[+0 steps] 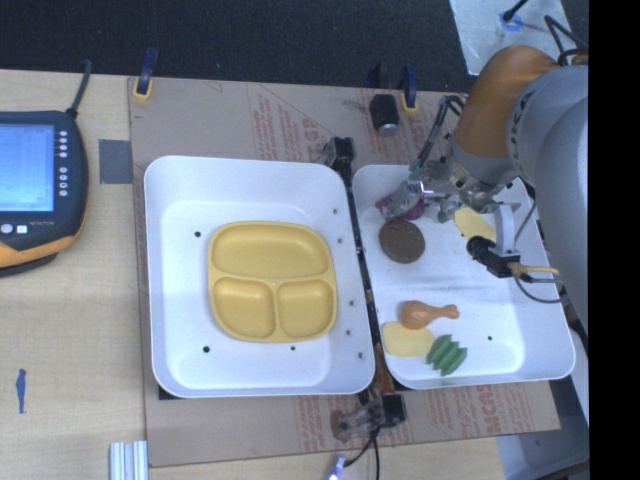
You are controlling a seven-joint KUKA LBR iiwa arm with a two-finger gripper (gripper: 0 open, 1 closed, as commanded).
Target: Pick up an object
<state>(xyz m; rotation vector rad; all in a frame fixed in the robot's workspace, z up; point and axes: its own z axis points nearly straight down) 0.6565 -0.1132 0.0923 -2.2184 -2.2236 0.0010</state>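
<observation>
- Nearest the camera, in the right bin (540, 363): one ribbed green pod cluster (446, 354), one flat pale-yellow piece (405, 341), one glossy orange drumstick (428, 314).
- Farther back — one round, matte brown disc (402, 240) and one yellow lump (473, 222).
- One three-compartment yellow tray (272, 279) sits in the left bin (170, 268).
- The tool (412, 199) hovers just above the disc; whether it grips anything cannot be told.
- Two white bins on the table (70, 328).
</observation>
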